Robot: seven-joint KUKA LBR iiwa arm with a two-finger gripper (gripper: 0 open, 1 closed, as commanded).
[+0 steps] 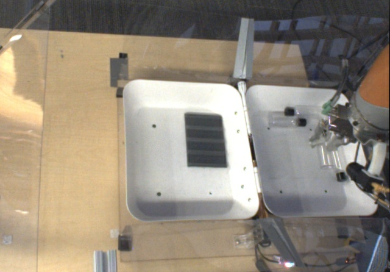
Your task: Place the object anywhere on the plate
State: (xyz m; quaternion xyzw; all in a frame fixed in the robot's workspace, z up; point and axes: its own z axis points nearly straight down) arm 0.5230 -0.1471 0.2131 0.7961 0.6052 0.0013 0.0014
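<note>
From my remote seat, the gripper (pixel 332 143), whose grip I cannot tell, hovers in the right bin (pixel 292 194), the clear object (pixel 286 119) lying leftward, the dark plate (pixel 206 139) farther left.

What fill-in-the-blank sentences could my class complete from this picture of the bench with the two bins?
1. The dark ribbed plate lies in the ____ bin of the view.
2. The small clear object with a black cap lies in the ____ bin.
3. The gripper hangs over the right bin, to the ____ of the clear object in the view.
4. The bins are ____ in colour.

Missing words: left; right; right; white
</note>
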